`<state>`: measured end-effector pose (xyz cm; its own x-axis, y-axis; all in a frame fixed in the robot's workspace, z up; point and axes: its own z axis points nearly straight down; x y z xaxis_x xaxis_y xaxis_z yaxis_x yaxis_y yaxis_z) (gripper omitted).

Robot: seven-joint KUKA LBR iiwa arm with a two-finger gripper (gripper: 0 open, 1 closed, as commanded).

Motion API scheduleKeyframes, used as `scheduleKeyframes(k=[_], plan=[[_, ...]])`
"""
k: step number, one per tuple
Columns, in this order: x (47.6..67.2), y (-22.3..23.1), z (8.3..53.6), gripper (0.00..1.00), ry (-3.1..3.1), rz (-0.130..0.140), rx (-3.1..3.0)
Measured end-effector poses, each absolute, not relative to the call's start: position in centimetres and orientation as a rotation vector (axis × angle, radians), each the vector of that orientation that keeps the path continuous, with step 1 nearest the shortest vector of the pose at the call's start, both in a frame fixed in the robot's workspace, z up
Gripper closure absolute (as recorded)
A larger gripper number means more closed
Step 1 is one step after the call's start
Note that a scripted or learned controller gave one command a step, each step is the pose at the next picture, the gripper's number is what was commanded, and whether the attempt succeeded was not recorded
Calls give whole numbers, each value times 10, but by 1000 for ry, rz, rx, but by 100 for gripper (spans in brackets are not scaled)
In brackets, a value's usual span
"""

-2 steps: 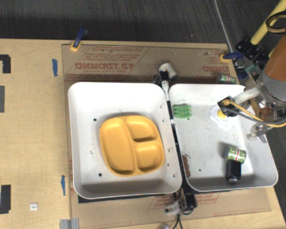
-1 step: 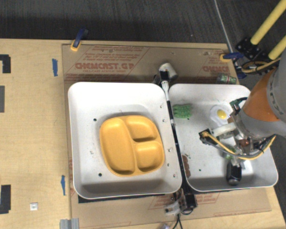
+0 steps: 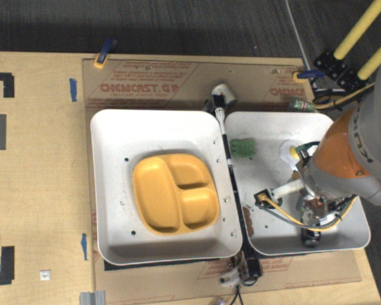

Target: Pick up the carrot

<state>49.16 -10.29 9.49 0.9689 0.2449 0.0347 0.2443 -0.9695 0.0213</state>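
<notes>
Arm is low over the right bin (image 3: 355, 234), hand (image 3: 311, 218) pointing down near the bin's front wall. Can't tell the hand's state: wrist and cables cover it.

Carrot isn't identifiable here. If it's in the right bin, it's probably under the arm; nothing orange is exposed on the bin floor.

Visible: small green item (image 3: 243, 148) near the right bin's back-left corner, something pale yellow-white (image 3: 292, 151) at the wrist's edge, too occluded to name. Left bin (image 3: 108, 170) holds a yellow divided tray (image 3: 176, 192).

Progress: a grasp attempt looks underway at most; no pickup confirmed, lift remains.
</notes>
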Motion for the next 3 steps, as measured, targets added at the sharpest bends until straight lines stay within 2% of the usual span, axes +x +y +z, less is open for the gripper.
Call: scheduleKeyframes(k=[1, 3], plan=[[488, -92, 92, 0, 461, 40, 3100], [485, -91, 89, 0, 459, 24, 3104]])
